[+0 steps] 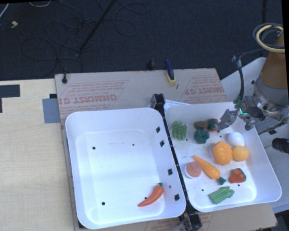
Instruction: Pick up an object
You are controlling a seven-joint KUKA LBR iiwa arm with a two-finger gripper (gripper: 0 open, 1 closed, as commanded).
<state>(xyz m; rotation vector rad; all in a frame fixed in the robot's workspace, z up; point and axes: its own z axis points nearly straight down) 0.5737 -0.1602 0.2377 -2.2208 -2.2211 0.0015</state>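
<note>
**My hand hovers at the far right rim of the toy-filled bin**

Nearest the camera, in the left bin (pixel 82 142), a single red-orange chili pepper (pixel 152 196) lies close to the front right corner, near the divider between the two bins.

In the right bin (pixel 269 187), at the front, a green pea pod (pixel 221 195) lies flat. Just behind it to the right sits a red strawberry-like piece (pixel 237 175). Further in, an orange carrot (pixel 207 166) lies on a slant, its left side touching a pink round slice (pixel 193 170). Behind those, an orange pepper-shaped toy (pixel 222 152) stands beside a smaller orange ball (pixel 240 153), and a white egg (pixel 235 139) rests just behind them. Toward the back, a light green ribbed vegetable (pixel 179 130) lies near the divider, a dark green broccoli-like piece (pixel 201 135) sits to its right, and a brown piece (pixel 202 125) lies just behind that.

My hand (pixel 236 116) hangs over the far right part of this bin, near the egg and the brown piece. Whether it is spread or pressed together I cannot tell, and I see nothing between its tips. The desk (pixel 24 172) stretches pale to the left.
</note>
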